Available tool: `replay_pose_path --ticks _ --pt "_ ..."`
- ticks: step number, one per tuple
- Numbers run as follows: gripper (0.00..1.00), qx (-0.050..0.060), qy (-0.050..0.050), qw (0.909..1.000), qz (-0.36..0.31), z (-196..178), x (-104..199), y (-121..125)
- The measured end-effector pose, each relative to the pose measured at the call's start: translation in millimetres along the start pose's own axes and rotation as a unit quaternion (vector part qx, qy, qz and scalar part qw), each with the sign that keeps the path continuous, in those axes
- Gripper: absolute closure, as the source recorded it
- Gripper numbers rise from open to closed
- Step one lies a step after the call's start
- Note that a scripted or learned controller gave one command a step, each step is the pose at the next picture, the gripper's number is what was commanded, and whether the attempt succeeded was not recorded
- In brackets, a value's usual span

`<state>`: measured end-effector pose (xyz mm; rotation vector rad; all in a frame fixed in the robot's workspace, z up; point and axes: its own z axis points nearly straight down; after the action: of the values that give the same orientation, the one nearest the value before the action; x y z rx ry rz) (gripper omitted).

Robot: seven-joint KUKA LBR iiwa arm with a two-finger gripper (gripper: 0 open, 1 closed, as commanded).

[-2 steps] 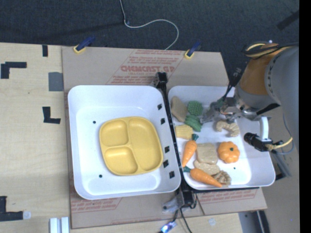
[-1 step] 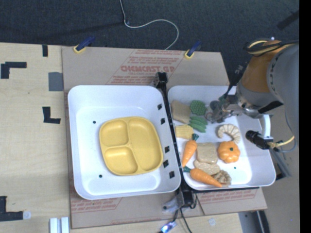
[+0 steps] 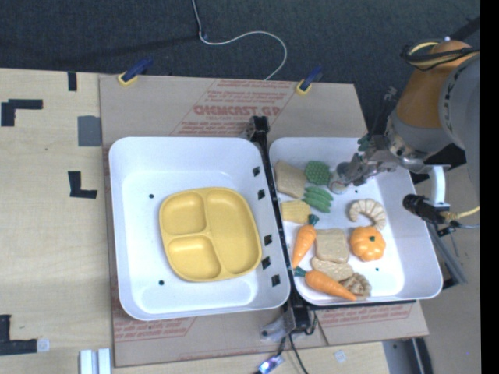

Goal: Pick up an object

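The arm point(image 3: 437, 92) is cut off by the right edge, so its base goes unseen. The pincer point(image 3: 343, 179) is too small and blurred to read. In the right bin point(image 3: 413, 283), a carrot point(image 3: 331, 284) partly covers the bread slices point(image 3: 331, 248). The desk point(image 3: 47, 232) runs past the left and bottom edges.

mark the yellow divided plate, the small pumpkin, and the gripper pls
yellow divided plate point(image 3: 209, 234): camera view, ridge where its three compartments meet.
small pumpkin point(image 3: 367, 244): camera view, middle of its orange body.
gripper point(image 3: 348, 174): camera view, tip end, over the right bin.
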<state>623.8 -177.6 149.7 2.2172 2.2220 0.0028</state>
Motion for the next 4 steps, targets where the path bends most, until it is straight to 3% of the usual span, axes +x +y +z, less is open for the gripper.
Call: replay_pose_path --ticks 1,2,4 --pt "1.00 -0.001 -0.001 1.0000 0.000 -63.4 -3.8 0.7" --pt "1.00 0.001 0.000 1.0000 0.000 -75.3 -3.3 1.2" --pt "1.00 0.002 0.001 1.0000 -0.002 -87.6 102.7 7.3"
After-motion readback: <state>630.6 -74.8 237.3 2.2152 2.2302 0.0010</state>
